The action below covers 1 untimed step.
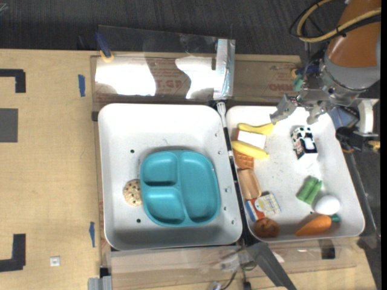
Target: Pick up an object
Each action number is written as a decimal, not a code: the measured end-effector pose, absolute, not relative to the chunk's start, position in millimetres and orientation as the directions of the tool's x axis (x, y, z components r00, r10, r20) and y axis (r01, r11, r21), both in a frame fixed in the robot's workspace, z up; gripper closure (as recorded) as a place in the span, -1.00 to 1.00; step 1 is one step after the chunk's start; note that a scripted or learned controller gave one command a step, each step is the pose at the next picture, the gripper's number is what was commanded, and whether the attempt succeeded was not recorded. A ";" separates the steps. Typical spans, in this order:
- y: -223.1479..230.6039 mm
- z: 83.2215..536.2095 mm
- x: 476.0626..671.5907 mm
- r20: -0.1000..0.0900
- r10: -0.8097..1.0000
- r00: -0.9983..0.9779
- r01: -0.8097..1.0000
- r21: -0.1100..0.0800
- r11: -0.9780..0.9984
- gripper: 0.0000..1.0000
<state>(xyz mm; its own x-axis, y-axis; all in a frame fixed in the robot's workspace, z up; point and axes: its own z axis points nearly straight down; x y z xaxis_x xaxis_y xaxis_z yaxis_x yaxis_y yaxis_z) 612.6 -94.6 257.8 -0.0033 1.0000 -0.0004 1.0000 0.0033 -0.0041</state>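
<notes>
At upper right of frame, over the right bin (354, 186): gripper (300, 109), fingers spread wide, holding nothing, just above the black-and-white toy (303, 141).

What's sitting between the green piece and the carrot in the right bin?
In the camera view, a white egg-like ball lies between the green piece and the carrot.

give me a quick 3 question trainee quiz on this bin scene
1. True or false: the teal tray lies in the left bin.
2. What touches the tray's left edge? A) cookie B) carrot C) egg
3. Fill in: the hand is above the ____ bin's far edge.

Key: 1 true. 2 A, the cookie; the carrot and egg lie in the right bin. 3 right.
</notes>
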 end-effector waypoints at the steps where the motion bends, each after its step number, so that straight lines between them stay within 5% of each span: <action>1: -162.2 320.6 581.1 -0.004 0.980 -0.200 0.980 0.003 0.200 -1.00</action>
